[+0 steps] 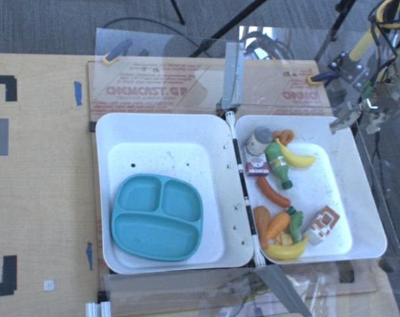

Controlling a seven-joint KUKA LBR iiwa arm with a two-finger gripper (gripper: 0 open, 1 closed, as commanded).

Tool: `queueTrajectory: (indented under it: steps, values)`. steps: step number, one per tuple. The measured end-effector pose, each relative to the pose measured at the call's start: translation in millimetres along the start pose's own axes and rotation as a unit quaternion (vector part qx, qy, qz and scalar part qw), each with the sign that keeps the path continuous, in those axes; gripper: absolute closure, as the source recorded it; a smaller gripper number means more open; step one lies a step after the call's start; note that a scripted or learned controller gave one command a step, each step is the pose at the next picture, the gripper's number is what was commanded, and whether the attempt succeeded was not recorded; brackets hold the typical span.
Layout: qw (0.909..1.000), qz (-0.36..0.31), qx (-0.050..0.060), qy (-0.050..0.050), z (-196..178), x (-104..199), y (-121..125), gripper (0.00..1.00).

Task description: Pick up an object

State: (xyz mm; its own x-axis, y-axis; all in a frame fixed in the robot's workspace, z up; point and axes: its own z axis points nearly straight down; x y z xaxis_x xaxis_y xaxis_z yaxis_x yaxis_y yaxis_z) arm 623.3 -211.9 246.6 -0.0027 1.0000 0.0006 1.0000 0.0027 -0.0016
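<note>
Grey metal gripper (348,114) hangs at right bin's (358,177) top-right corner, fingers apart, holding nothing. You're pre-grasp. Yellow plastic banana (298,158) lies nearest; next, descend and centre fingers over it.

Seemingly "CHEMCAST GP" on acrylic sheet (154,88)

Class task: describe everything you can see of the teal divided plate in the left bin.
The teal divided plastic plate is a rounded-corner dish with a raised rim and three compartments: two smaller ones toward the far side and one long one along the near side. It looks matte and smooth, with nothing in it. It lies flat and upright on the floor of the left shallow white bin, toward its near left corner.
</note>
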Motion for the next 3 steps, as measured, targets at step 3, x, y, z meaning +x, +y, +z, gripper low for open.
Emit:
queueTrajectory:
  steps: [3]
  values:
    - [0.9976,0.069,-0.002,-0.001,128,10,8,0.0]
